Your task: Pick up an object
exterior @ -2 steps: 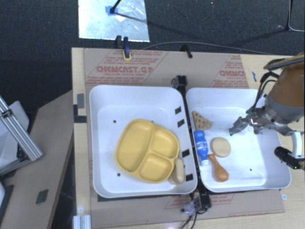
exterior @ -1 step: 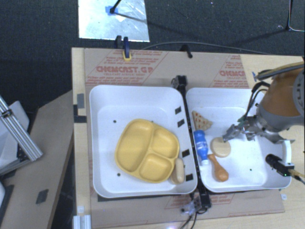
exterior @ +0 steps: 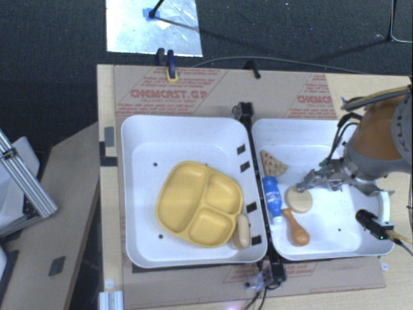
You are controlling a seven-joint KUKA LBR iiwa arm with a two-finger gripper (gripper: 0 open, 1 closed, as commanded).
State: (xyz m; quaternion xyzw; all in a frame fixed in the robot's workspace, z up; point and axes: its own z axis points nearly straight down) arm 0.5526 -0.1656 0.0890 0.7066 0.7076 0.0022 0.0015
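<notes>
The arm is seen reaching in from the right over the right bin (exterior: 322,131), cut off at the frame edge. The claw (exterior: 308,183) is lowered beside a pale round disc (exterior: 299,201), but whether it is clenched or released cannot be told. A blue bottle (exterior: 271,197), a wooden spoon-like piece (exterior: 295,228) and a waffle wedge (exterior: 273,164) lie nearby. In the left bin (exterior: 139,173), a yellow divided tray (exterior: 200,203) partly covers a beige piece (exterior: 242,231).

Worktop (exterior: 106,173): tan, w/ printed cardboard sheet (exterior: 193,89) on it. On sheet, 2 white bins touching: left bin (exterior: 139,173), right bin (exterior: 335,234).
</notes>
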